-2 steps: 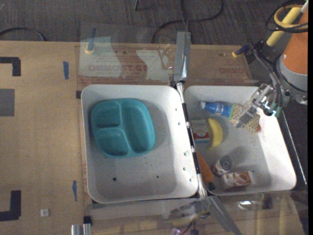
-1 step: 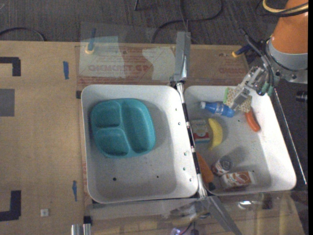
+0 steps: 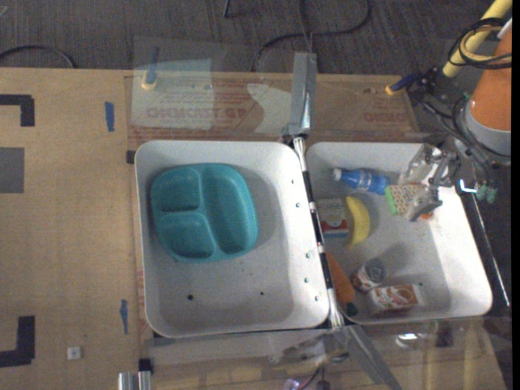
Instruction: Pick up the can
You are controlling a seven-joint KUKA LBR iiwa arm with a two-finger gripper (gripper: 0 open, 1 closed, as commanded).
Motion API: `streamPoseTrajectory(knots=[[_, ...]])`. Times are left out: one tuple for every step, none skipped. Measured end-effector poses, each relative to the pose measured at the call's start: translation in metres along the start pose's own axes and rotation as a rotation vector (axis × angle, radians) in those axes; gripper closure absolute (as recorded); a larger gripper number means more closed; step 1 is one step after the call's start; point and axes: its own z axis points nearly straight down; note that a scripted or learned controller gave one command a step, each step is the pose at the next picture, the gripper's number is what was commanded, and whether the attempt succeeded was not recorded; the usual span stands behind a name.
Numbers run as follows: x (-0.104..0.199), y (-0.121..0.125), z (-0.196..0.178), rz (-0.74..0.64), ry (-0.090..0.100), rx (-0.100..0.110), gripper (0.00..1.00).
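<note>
The can [image 3: 370, 275], small, with a silver top and a red-and-white label, lies in the front part of the right bin [image 3: 463, 258]. It rests between the carrot [image 3: 340, 279] and a brown carton [image 3: 396, 296]. My gripper [image 3: 426, 190] hangs over the back right of the same bin, well behind and to the right of the can. It is right beside a green-and-orange packet [image 3: 404, 197]; whether it touches the packet is unclear.
The right bin also holds a blue bottle [image 3: 362, 179], a banana [image 3: 358, 219] and a small red-and-white box [image 3: 332, 218]. A teal divided plate [image 3: 203, 211] lies in the left bin [image 3: 244, 299]. A metal divider [image 3: 302, 104] runs between the bins.
</note>
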Motion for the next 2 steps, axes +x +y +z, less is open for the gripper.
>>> streamPoseTrajectory(knots=[[0.031, -0.039, 0.031, 0.04, 0.0, 0.0, 1.0], [-0.001, 0.016, 0.043, 0.181, -0.004, 0.0, 1.0]])
